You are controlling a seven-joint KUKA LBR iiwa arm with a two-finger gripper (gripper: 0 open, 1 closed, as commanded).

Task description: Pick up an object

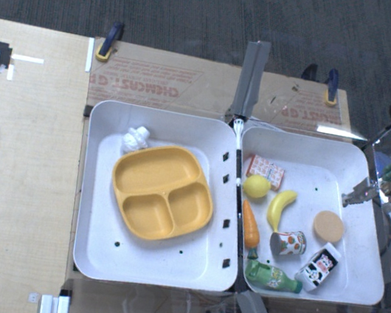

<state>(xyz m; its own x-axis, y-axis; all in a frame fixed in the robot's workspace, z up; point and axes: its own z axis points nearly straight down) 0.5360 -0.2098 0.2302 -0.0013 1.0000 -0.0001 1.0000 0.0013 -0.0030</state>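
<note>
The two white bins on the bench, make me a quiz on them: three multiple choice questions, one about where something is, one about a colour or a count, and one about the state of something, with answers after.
1. Where does the yellow divided tray lie?
A. In the left bin
B. In the right bin
C. On the cardboard behind the bins

2. What colour is the carrot beside the banana?
A. Purple
B. Orange
C. White

3. How does the green bottle rest?
A. Standing upright
B. On its side
C. Balanced on the tray

Answers:
1. A, since the tray sits inside the left bin, near a crumpled white wad.
2. B, since the carrot along the right bin's left wall is orange.
3. B, since the bottle lies flat along the near wall of the right bin.
</note>
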